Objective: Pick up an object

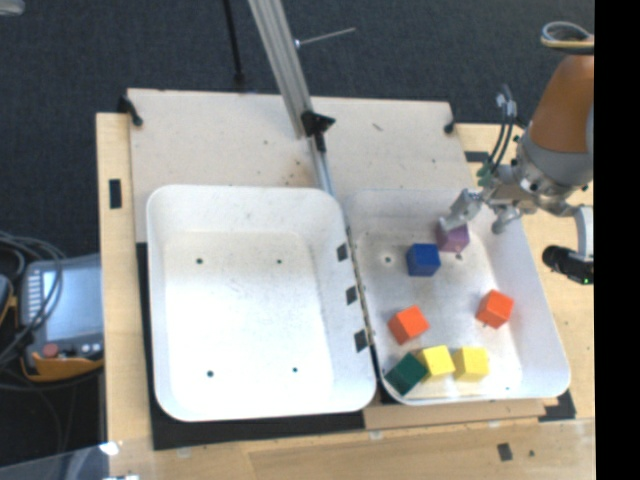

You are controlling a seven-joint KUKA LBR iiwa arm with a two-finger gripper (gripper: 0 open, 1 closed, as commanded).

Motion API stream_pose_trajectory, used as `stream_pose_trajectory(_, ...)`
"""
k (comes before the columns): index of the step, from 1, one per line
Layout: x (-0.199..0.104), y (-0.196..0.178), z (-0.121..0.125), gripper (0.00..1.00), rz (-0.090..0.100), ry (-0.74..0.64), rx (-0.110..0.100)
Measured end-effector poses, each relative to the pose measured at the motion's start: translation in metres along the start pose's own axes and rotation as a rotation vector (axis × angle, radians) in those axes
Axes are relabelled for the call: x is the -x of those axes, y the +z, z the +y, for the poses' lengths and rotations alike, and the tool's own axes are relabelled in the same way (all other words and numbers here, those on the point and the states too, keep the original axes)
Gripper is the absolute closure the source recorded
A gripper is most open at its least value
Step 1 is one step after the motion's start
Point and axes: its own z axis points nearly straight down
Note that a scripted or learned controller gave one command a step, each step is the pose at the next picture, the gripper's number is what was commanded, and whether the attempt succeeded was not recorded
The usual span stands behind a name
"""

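arm: in from right | gripper: low, fingers down

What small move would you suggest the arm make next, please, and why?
Probably a short lift straight up. The gripper sits right over the purple block in the right bin, and rising would show whether the block comes with it, clear of the blue block beside it.

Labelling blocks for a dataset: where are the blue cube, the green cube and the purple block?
blue cube point(423, 259), camera view, top face
green cube point(407, 373), camera view, top face
purple block point(455, 237), camera view, visible side
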Motion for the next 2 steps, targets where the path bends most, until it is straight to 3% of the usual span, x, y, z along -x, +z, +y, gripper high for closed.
stream_pose_trajectory(1, 0.007, 0.049, -0.009, 0.0, 0.0, 0.0, 0.001)
stream_pose_trajectory(2, 0.009, 0.078, -0.003, 0.0, -0.003, -0.002, 0.023)
